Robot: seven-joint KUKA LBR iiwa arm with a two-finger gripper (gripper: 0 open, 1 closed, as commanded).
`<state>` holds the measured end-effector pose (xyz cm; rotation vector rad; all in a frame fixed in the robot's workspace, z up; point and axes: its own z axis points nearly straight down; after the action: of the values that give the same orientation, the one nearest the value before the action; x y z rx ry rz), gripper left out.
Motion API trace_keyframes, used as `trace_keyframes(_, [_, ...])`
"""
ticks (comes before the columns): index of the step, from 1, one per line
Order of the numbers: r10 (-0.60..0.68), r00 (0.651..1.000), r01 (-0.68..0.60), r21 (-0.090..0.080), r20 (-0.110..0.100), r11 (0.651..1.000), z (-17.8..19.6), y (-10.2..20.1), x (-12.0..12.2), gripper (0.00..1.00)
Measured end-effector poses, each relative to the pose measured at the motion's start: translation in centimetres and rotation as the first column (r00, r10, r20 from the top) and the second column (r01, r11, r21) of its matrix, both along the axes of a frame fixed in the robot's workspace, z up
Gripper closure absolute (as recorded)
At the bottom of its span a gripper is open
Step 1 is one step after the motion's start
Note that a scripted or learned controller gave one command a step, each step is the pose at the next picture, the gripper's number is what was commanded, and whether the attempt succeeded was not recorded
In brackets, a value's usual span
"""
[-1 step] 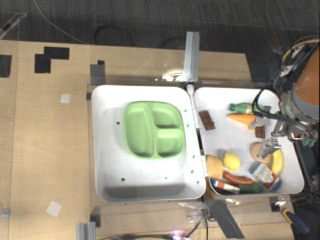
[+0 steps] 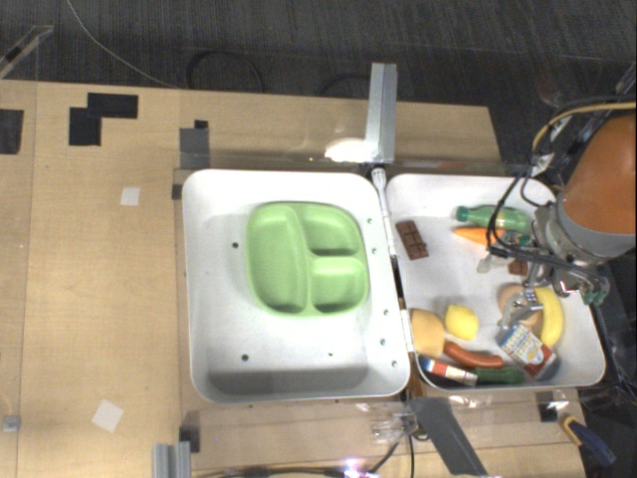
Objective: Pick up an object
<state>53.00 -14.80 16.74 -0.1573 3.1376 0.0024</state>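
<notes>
the gripper hangs low in the right bin, its spread impossible to tell; the banana lies touching it on the bench-edge side, long axis running toward the bin's near wall; lemon, bottle, carrot and chocolate share that bin; the left bin holds a green tray

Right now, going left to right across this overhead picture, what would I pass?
Green divided plate → chocolate bar → lemon → green bottle → banana, by the robot's hand.
</notes>
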Motion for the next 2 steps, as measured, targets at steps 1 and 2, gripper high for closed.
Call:
trace_keyframes(1, [0.114, 0.993, -0.114, -0.004, 0.011, 0.993, -7.7, 0.6, 3.5, 0.0])
trace_keyframes(2, [0.105, 0.994, -0.105, -0.007, 0.018, 0.994, -7.7, 3.0, 3.5, 0.0])
